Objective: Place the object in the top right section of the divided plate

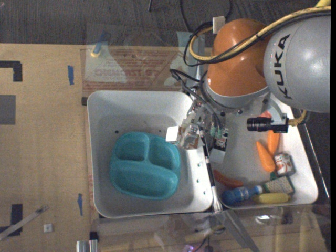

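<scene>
The divided plate point(144, 165) is smooth teal plastic with rounded corners and 3 shallow sections, lying flat in the left bin point(105, 114), whose white floor stays bare around it; the gripper point(190, 134), glinting and translucent-looking, hangs over that bin's right wall, just beside the plate's top right corner; whether its claw is open, closed or gripping anything I cannot tell; a small white block point(172, 134) sits at its left edge; the right bin point(310, 185), half hidden by the arm, holds an orange carrot point(265, 156), a blue bottle point(237, 195), a yellow piece point(272, 198)
</scene>
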`<state>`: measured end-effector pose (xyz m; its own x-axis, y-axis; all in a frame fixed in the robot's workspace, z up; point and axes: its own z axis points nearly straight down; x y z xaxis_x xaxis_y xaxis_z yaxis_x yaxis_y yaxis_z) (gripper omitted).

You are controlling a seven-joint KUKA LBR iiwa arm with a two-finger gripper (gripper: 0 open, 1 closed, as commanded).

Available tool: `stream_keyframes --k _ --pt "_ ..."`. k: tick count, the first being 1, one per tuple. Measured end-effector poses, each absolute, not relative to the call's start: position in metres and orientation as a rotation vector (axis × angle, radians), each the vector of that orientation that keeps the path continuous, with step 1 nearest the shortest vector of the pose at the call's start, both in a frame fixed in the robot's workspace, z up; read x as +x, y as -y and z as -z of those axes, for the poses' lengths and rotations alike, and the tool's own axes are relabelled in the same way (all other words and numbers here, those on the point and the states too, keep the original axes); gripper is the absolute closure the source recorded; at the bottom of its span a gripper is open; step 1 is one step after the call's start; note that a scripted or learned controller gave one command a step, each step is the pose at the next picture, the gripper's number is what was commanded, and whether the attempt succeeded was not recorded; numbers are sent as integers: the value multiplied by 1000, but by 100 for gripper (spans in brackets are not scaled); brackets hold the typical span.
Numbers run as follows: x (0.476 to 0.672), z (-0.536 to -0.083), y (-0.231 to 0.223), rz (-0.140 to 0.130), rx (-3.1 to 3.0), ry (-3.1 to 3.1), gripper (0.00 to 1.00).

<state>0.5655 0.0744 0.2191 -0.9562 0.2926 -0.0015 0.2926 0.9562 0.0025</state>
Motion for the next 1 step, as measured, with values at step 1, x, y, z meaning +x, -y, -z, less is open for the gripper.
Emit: stream_keyframes --k 1 --pt "566 -219 -74 -2 465 -3105 0"
